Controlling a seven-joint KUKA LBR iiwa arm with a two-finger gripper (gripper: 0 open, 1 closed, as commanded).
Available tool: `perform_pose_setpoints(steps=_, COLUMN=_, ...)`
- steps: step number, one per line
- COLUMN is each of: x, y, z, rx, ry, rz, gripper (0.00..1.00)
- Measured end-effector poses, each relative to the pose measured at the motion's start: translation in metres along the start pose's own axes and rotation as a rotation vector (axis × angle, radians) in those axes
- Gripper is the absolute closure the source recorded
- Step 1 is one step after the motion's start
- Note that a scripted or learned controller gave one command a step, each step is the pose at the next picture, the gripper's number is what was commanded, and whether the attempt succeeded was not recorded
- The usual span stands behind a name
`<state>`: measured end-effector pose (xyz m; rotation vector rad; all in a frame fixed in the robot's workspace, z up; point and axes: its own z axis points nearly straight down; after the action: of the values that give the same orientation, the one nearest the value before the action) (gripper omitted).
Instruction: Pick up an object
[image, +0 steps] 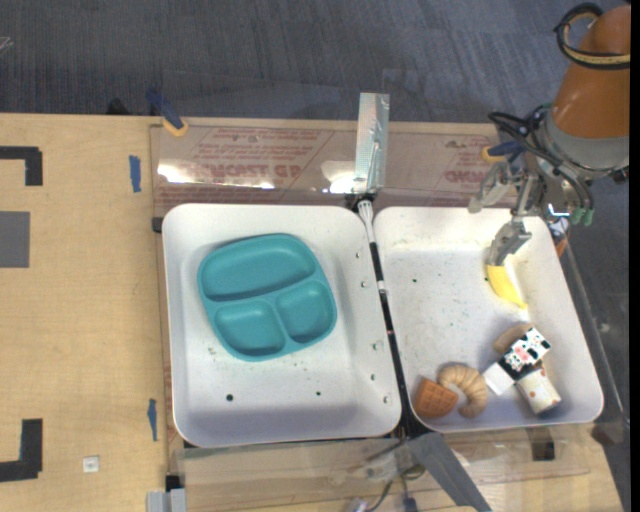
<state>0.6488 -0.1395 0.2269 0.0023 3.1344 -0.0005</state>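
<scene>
My gripper (500, 232) hangs open over the back of the right bin (440, 300), with nothing between its fingers. A yellow banana (506, 285) lies just below and in front of it, a small gap away from the lower fingertip. Toward the bin's front right corner sit a black-and-white cow-patterned toy (527, 350), a small white block (498, 378) and a pale cylinder (540, 392). A tan croissant (466, 385) and an orange wedge (435, 398) lie along the front wall.
The left bin (190, 380) holds a teal divided plate (266, 295). A ridge (380, 300) separates the two bins. A metal upright (372, 140) stands behind the ridge. Cardboard bench (70, 300) lies to the left.
</scene>
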Motion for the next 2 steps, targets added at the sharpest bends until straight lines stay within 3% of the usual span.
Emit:
perform_pose_setpoints(steps=1, x=0.061, y=-0.081, z=0.124, rx=0.002, ry=-0.004, rz=0.117, gripper=0.00)
perform_pose_setpoints(steps=2, x=0.059, y=-0.079, z=0.113, rx=0.003, ry=-0.009, rz=0.114, gripper=1.00)
